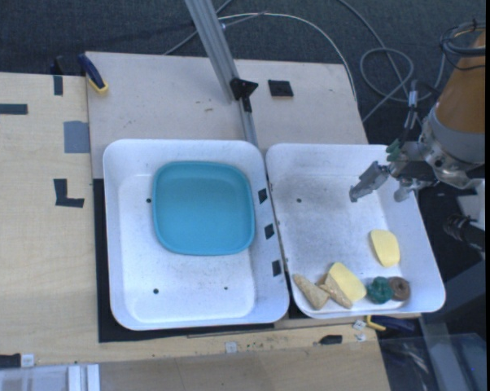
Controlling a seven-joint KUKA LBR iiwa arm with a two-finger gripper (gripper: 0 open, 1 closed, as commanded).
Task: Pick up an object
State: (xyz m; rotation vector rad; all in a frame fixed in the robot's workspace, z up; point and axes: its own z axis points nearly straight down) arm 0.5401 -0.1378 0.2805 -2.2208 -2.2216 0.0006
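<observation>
My gripper [382,190] hangs over the upper right part of the right bin [310,177], its two fingers spread open with nothing between them. Small objects lie along that bin's near edge, well below the gripper: a pale yellow piece [384,248], a yellow wedge [345,283], a tan bread-like piece [312,292], a teal lump [379,289] and a brown ring [400,287]. The yellow piece is the closest to the gripper.
A blue square plate [203,208] lies in the left bin [131,243]. A slanted metal pole [220,47] rises behind the bins. Cables [367,55] trail at the back right. The right bin's middle is bare, speckled floor.
</observation>
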